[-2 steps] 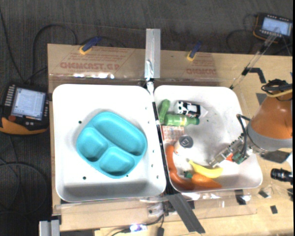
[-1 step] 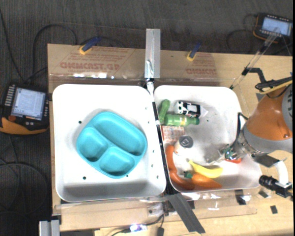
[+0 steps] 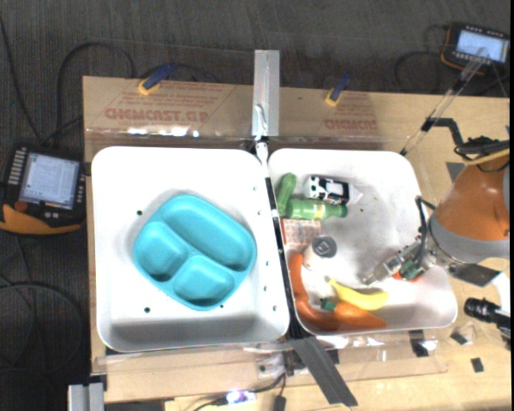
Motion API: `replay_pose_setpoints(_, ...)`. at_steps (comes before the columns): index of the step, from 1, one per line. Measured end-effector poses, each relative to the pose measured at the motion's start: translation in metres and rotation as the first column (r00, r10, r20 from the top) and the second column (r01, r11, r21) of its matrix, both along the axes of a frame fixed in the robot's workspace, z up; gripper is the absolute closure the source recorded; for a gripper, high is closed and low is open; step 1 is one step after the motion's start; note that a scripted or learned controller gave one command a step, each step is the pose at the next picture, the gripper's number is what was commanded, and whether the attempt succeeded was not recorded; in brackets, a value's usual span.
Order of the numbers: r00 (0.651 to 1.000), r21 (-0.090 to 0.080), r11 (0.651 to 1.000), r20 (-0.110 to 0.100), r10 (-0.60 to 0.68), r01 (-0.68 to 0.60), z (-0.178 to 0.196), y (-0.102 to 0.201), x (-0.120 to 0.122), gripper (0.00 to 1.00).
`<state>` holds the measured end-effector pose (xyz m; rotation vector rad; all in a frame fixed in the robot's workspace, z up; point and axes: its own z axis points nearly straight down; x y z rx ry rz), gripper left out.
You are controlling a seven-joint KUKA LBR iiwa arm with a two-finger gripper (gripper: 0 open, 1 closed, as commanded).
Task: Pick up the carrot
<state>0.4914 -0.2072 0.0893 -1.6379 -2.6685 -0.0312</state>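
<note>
The long orange carrot [image 3: 325, 311] was seen lying along the near-left corner of the right white plastic bin [image 3: 428, 311], partly under a yellow banana [image 3: 360, 296], well to the left of the fingers and a little nearer to the camera. It was probably pushed there against the bin wall, so a grasp from above was judged to be hindered by the banana and the wall. A green plastic bottle [image 3: 313, 208] lay far to the upper left of the fingers. The left white bin [image 3: 111, 229], holding a blue divided tray [image 3: 195, 251], was further left still.

The grey arm with the orange band [image 3: 475, 217] was reached in from the right, bent down into the right bin. The gripper [image 3: 392, 268] was held low near the bin floor. Whether the fingers were spread or pressed together could not be told.
</note>
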Motion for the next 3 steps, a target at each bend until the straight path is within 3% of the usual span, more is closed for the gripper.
replay_pose_setpoints(1,0.980,-0.010,0.980,0.010,0.199,-0.199,0.001,-0.003,0.001,1.00)
replay_pose_setpoints(2,0.988,-0.012,0.988,0.005,-0.155,0.155,0.001,0.007,-0.001,1.00)
replay_pose_setpoints(3,0.916,0.010,0.916,-0.012,-0.400,0.400,0.000,0.008,0.002,1.00)
